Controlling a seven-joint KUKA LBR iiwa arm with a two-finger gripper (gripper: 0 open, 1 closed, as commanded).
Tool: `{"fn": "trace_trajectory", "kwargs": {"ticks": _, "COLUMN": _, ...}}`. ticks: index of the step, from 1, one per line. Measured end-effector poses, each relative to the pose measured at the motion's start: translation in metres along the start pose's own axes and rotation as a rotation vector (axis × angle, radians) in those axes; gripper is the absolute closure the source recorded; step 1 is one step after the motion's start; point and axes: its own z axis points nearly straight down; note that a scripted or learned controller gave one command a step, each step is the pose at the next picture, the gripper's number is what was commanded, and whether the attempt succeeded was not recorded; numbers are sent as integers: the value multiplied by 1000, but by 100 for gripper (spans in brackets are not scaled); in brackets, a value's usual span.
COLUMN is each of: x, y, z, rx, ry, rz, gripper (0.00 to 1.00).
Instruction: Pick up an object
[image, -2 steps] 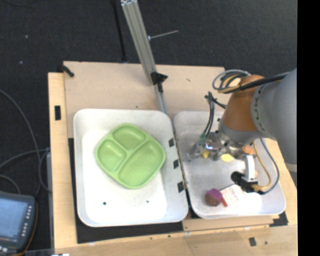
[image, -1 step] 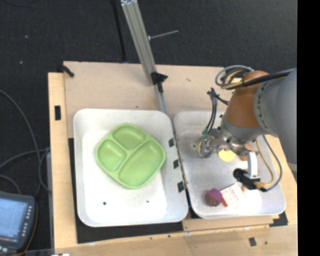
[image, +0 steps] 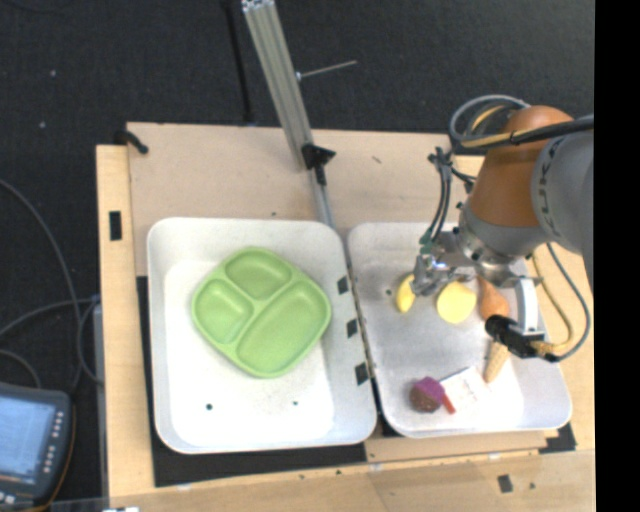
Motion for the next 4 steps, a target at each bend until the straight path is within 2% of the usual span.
{"fn": "trace_trajectory", "kwargs": {"ticks": 2, "x": -3, "y": 6, "z": -97, "rx": 0, "ry": 0, "rz": -1, "gripper": 100}}
{"fn": "trace_trajectory", "kwargs": {"ticks": 4, "x": 111, "y": 22, "z": -91, "rx": 6, "ry": 2, "rz": -5, "gripper": 100}}
